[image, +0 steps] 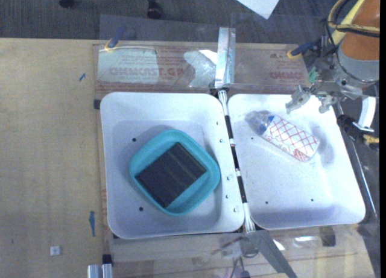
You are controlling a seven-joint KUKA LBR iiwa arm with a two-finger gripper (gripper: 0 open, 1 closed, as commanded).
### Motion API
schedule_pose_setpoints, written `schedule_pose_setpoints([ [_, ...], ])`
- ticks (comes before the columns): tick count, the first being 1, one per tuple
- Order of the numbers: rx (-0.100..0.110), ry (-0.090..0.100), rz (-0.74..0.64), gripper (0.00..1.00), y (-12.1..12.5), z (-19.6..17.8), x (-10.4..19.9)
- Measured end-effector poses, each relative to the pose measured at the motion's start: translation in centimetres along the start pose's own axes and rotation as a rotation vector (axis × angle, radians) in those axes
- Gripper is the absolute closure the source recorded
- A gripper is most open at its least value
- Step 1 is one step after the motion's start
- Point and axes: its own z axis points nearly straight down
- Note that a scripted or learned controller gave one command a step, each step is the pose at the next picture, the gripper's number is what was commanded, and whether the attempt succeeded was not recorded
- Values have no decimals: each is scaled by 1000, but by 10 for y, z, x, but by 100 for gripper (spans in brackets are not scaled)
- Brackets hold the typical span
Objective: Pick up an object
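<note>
Camera view, two bins side by side on the bench. Right bin (338,204): one clear plastic bottle (284,137) with a blue cap and a red-and-white patterned label, lying on its side in the upper half, cap toward the divider. Gripper (309,97): poised over the bin's top right corner, fingers apart and bare; the bottle lies just below and to the left of them, seemingly untouched, though the slant makes height hard to judge. Left bin (120,114): one teal square container (208,177) with a dark ribbed block (169,174) inside, set diagonally.
</note>
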Motion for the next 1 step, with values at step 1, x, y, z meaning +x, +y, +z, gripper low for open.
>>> schedule_pose_setpoints([
  [1,-3,-2,-2,100,1,-11,0],
])
